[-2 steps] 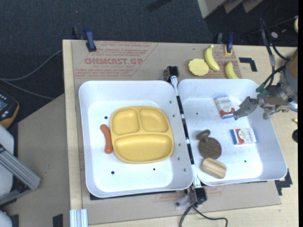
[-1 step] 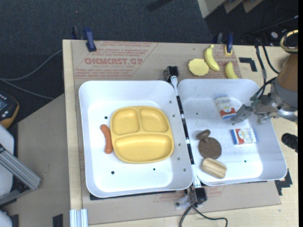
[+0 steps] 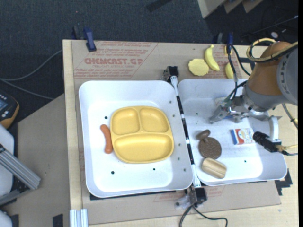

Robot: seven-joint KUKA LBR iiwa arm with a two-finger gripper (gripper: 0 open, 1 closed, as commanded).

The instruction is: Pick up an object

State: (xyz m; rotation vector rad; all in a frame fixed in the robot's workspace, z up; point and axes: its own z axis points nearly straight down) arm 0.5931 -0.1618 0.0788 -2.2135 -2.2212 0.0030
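The hand hangs over the right bin, nothing visibly between its fingers; left of the carton.

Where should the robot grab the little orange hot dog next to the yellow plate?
Probably at its middle. The hot dog lies flat in the left bin, long way up and down the picture, just left of the yellow plate. Coming straight down from above, the gripper could pinch across its narrow width. The plate's rim sits close by, so that side looks tight.
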